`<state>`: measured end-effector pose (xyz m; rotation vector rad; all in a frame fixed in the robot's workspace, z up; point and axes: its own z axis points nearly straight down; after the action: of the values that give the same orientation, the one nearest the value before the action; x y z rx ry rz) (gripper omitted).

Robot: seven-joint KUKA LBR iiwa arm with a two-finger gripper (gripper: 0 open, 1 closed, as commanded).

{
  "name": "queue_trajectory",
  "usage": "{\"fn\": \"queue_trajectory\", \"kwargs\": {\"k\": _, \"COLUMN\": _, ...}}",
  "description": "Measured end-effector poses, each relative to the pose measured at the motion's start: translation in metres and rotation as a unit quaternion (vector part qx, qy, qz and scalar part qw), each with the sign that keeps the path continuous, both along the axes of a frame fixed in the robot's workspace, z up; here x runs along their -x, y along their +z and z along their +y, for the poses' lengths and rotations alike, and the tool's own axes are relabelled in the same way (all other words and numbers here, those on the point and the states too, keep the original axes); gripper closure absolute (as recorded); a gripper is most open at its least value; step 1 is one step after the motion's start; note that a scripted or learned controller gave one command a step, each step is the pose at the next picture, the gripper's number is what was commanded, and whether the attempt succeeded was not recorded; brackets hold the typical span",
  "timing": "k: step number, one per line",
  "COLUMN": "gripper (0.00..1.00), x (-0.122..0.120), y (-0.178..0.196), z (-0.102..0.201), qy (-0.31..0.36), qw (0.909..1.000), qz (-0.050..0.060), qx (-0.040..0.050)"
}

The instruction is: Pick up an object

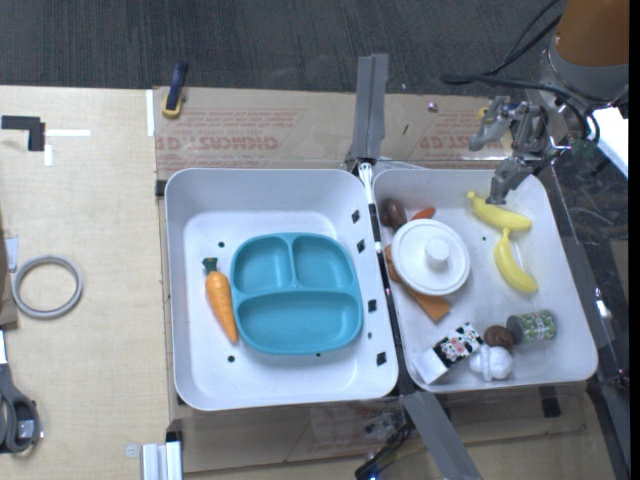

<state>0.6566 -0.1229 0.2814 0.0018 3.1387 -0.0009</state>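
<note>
A: Nearest candidate?
B: Small yellow plastic banana, lying in the back right corner of the right-hand shallow white bin. Long axis running roughly left to right, dipping a little toward the right end.

A: And from the tool?
B: Just below and slightly left of the two-finger metal tool. Very close, perhaps touching at the banana's upper edge. Impossible to say whether contact is made.

A: Tool's state?
B: Cannot tell. Too small and cluttered to read as released or clenched. Nothing visibly between the tips, so no claim of a hold.

A: Anything crowding the approach?
B: Second, larger yellow banana just in front, long axis nearly front to back. Round white lidded pot to the left, well clear of the tool.

A: So the coming move?
B: Probably a short descent onto the small banana, closing across its narrow width rather than along its length.
</note>
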Motion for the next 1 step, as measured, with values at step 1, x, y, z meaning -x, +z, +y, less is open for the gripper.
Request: {"fn": "queue_trajectory", "kwargs": {"k": 1, "gripper": 0.0, "x": 0.013, "y": -0.1052, "z": -0.0803, "qy": 0.03, "qw": 0.9995, "qz": 0.0, "qx": 0.0001}}
